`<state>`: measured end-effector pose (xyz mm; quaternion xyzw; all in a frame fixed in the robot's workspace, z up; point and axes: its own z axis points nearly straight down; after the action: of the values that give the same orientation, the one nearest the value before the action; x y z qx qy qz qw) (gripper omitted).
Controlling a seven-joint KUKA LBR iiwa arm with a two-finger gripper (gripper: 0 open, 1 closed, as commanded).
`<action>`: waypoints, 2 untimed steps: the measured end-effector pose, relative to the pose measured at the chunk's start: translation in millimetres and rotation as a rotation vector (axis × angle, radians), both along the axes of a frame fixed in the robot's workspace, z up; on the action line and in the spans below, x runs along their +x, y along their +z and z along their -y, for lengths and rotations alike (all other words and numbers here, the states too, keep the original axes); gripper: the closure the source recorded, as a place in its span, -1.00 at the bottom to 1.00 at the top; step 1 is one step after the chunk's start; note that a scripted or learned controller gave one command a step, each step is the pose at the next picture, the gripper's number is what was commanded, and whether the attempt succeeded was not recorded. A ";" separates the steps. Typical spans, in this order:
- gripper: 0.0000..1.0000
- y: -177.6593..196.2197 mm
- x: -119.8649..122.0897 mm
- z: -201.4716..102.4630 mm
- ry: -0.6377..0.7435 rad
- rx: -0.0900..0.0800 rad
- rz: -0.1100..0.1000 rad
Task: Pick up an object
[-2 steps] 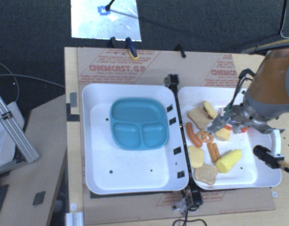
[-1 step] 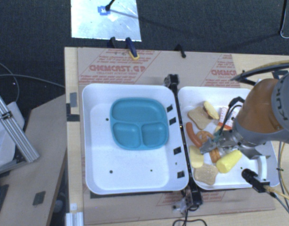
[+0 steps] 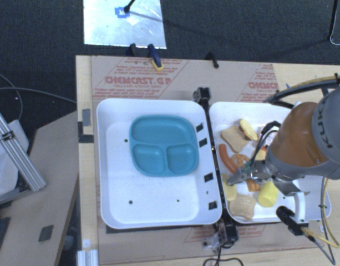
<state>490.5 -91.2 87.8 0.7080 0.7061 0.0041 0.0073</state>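
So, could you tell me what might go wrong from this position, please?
1. The toy food in the right bin is crowded: the sausage, bread slice and yellow piece lie close together, so a grasp might catch two items or push neighbours aside.
2. The gripper is working near the divider between the bins, so it might knock that wall.
3. The arm hides part of the pile, so some items cannot be judged.

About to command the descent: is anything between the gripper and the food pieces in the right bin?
Nothing visible. The gripper is already low among the food in the right bin, beside the red sausage; its wrist hides pieces behind it.
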 end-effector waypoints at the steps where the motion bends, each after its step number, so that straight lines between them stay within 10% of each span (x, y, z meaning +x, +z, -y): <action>1: -1.00 102.3 -1.9 -59.7 0.013 0.006 -0.006; 2: -1.00 96.7 39.4 -85.6 0.011 0.005 -0.012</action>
<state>530.0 -5.6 184.5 0.7043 0.7099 0.0016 0.0015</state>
